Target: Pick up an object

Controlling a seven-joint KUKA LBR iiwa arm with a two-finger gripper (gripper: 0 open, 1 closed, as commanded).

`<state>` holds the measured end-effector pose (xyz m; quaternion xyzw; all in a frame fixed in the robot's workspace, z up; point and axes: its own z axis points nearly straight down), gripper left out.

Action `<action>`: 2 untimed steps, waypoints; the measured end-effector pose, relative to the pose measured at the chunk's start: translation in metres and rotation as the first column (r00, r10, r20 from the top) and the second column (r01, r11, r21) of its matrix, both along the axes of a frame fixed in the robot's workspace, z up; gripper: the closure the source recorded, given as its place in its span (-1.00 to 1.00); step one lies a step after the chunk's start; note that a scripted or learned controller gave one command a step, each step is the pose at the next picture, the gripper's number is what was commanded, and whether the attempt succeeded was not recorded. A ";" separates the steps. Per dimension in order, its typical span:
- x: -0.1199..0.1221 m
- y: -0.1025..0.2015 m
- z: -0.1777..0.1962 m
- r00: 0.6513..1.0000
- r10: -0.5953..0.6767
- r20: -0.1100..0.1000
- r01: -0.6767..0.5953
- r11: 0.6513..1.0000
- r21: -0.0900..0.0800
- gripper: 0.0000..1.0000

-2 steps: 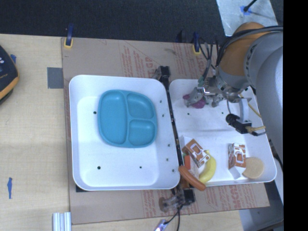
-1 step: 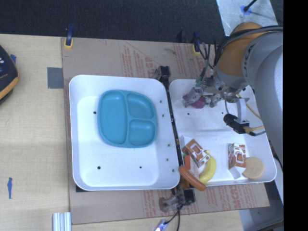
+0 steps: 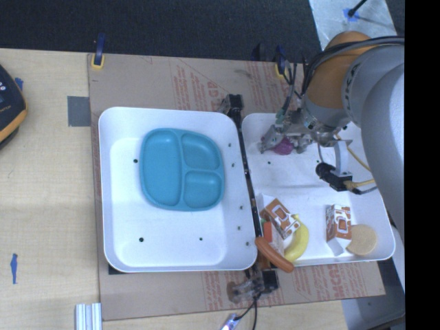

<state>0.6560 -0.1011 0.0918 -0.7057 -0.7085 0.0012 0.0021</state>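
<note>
My gripper (image 3: 280, 141) is low at the far end of the right bin (image 3: 302, 177), its fingers down around a small purple object (image 3: 282, 146) that shows between them. Toward the near end of that bin lie a brown-and-white snack packet (image 3: 278, 218), a yellow banana (image 3: 297, 243), an orange-red sausage (image 3: 273, 254), a second brown packet (image 3: 338, 223) and a round tan cookie (image 3: 362, 239). The arm comes in from the upper right, with its orange band (image 3: 337, 74) above the wrist.
The left bin (image 3: 117, 205) holds a teal divided plate (image 3: 182, 168). A black cable connector (image 3: 333, 177) hangs over the right bin's middle. Clips sit at the divider's ends between the bins. A yellow-and-black device (image 3: 9, 108) lies at the left edge of the bench.
</note>
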 end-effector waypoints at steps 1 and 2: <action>0.000 -0.024 0.000 1.000 -0.001 0.003 0.001 1.000 -0.001 -1.00; 0.000 -0.017 0.000 1.000 -0.001 0.001 0.001 1.000 0.000 -1.00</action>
